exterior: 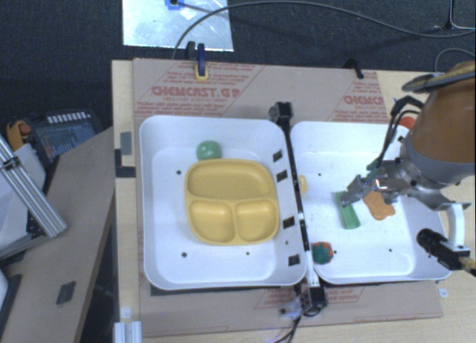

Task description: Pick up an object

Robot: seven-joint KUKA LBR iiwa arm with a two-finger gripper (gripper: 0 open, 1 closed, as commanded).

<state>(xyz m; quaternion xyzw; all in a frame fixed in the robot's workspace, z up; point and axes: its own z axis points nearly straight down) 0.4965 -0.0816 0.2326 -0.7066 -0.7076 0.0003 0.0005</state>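
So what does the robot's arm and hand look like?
The arm is fat and round, grey with a shiny orange band near its wrist. A thin cable with an orange bit runs beside it. Its hand is small, grey metal, much skinnier than the arm.

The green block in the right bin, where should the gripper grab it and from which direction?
Judging by its pose, the green block lies flat and elongated, running roughly top to bottom in the right bin. Grip across its narrow width near the middle, coming straight down. The gripper hovers by its upper end, and an orange piece sits close on its right, so keep the fingers narrow.
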